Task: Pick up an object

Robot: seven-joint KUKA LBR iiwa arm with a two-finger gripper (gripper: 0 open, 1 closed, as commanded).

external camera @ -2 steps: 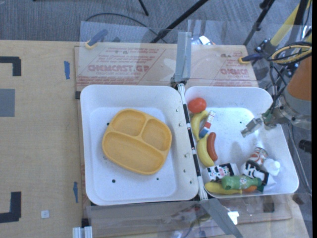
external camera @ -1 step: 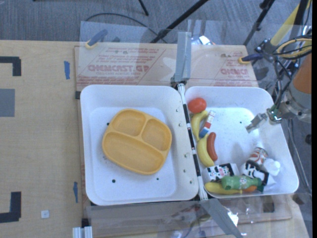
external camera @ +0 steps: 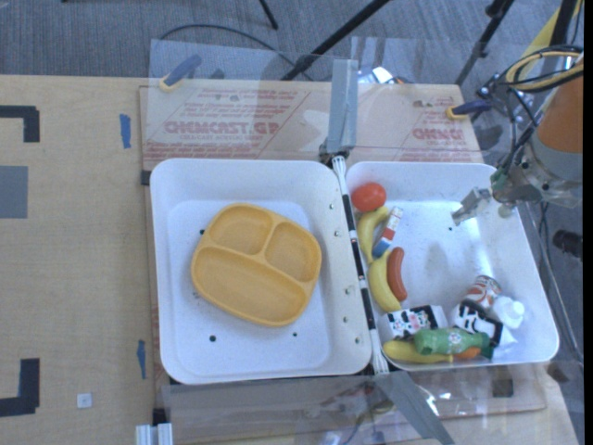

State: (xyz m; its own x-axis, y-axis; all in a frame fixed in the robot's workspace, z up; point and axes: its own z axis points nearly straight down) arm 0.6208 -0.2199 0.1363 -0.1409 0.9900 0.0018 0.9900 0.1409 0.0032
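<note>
From above, the gripper (external camera: 474,204) hangs over the top right part of the right bin (external camera: 540,276), with nothing in it. I cannot tell how it is set. The toys crowd the bin's left wall and bottom edge: a red ball (external camera: 369,196), bananas (external camera: 383,281), a green bottle (external camera: 449,341). The bin's middle is bare. The left bin (external camera: 176,248) holds a yellow tray (external camera: 256,263).

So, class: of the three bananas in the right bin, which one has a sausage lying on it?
The middle banana, by the divider; the toy sausage rests on it. The other two carry none.
</note>
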